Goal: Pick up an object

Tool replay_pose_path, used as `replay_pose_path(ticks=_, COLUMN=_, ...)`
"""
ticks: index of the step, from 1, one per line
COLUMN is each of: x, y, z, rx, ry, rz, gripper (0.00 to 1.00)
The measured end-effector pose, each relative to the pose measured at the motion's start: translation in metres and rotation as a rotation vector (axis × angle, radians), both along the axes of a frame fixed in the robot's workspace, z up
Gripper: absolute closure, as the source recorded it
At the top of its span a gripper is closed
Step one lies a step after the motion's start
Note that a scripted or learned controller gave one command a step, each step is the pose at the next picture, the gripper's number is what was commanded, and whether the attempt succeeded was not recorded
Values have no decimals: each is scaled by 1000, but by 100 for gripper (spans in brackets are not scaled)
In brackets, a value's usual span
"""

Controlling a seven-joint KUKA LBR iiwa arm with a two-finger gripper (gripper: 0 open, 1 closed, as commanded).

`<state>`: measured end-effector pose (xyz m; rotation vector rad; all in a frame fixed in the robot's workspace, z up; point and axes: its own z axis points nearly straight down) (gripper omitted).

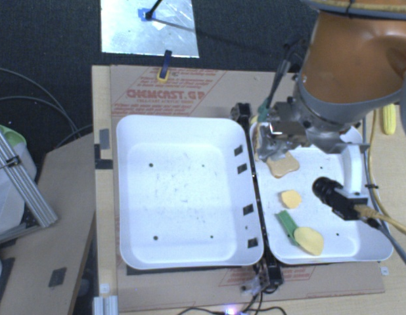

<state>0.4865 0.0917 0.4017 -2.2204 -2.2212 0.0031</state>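
A: End effector (272, 148)? 
B: Mostly hidden under the arm's orange band (360, 38), grip couldn't be told. It sat low in the right bin (360, 245), over a tan piece (284, 166).
A: Writing?
B: "CHEMCAST GP" in red on the board (167, 92) under the bins; dark floor behind the bench
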Motion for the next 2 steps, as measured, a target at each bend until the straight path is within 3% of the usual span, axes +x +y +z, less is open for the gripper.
replay_pose_path(ticks=1, x=0, y=78, z=72, rx=7, ry=-11, rz=11, gripper=100)
replay_pose_path(ticks=2, x=1, y=73, z=80, rx=4, ry=-8, rz=8, gripper=100)
